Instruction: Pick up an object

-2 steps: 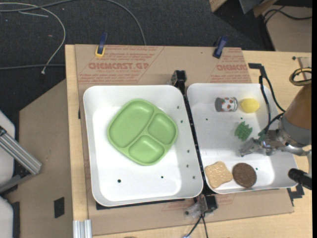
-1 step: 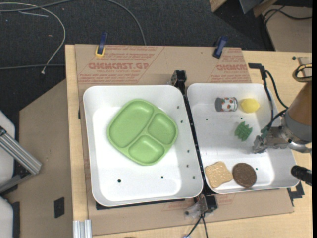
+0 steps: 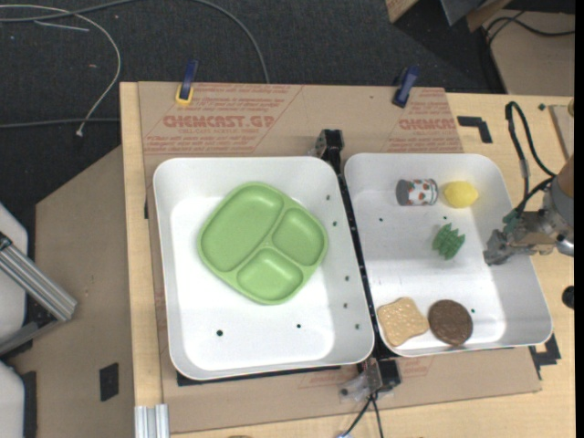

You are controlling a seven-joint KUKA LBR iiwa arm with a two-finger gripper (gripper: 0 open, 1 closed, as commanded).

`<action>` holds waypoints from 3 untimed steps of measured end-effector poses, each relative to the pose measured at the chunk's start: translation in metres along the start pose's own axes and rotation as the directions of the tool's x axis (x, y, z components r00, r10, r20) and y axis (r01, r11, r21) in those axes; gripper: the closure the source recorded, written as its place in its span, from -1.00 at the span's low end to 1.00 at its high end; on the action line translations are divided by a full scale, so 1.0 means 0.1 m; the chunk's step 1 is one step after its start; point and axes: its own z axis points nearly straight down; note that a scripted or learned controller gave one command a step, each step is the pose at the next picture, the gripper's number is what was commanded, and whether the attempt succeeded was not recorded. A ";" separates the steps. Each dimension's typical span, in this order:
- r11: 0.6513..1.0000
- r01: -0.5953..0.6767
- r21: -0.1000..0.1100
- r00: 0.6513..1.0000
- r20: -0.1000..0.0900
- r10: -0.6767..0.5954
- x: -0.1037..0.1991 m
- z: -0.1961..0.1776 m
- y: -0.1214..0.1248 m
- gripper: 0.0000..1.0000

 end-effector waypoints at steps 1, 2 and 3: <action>1.000 0.001 -0.001 1.000 0.000 -0.001 -0.01 -0.54 0.02 1.00; 1.000 0.000 0.003 1.000 -0.001 0.000 -0.01 -0.63 0.03 1.00; 1.000 0.006 0.007 1.000 -0.006 -0.006 0.56 -0.65 0.12 1.00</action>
